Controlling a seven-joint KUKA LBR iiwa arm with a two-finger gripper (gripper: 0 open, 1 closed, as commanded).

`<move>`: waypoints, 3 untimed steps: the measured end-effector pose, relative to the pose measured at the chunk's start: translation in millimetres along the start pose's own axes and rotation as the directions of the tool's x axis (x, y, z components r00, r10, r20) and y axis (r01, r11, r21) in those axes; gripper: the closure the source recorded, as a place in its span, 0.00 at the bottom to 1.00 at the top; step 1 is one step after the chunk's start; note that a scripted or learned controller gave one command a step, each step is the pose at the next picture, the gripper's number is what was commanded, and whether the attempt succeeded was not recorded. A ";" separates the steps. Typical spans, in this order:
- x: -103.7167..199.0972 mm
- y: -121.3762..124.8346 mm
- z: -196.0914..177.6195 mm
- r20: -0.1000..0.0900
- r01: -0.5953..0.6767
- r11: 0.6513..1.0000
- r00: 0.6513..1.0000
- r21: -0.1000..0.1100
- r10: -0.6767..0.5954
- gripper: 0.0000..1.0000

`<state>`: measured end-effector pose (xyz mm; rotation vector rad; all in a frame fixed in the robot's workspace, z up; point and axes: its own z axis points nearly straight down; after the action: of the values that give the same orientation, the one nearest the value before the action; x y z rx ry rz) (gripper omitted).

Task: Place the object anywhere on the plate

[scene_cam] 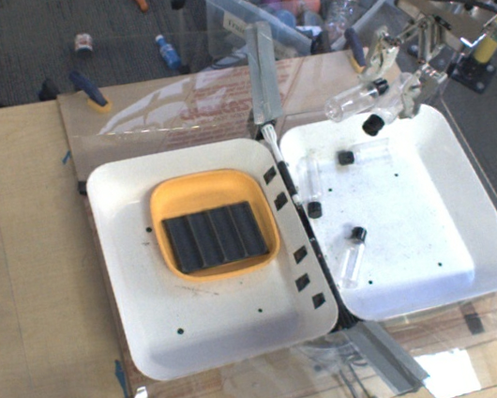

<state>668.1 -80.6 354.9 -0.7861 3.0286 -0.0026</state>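
Clear vial (pixel 352 102) with black cap up in air over top edge of right bin (pixel 477 200), lying roughly level, pinched between gripper (pixel 398 92) fingers at its capped end. So gripper closed on it. Yellow plate (pixel 162 204) sits in left bin (pixel 135 309), well apart, dark ridged block (pixel 214 236) on it. Couple more vials (pixel 352 256) lying loose on right bin floor.

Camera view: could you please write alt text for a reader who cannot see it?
A robot gripper hangs over the back edge of the right white bin, with a clear vial at its fingers. The left bin holds a yellow plate bearing a dark ridged block; more vials lie in the right bin.
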 end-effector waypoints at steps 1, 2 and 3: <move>-1.1 0.3 -77.7 0.000 0.153 0.988 0.988 0.000 -0.153 1.00; 5.1 -10.7 -82.8 0.001 0.452 0.892 0.892 -0.001 -0.452 1.00; 11.3 -21.8 -82.4 0.001 0.688 0.726 0.726 -0.002 -0.688 1.00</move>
<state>667.7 -105.3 437.2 -1.8525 2.5238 -0.0064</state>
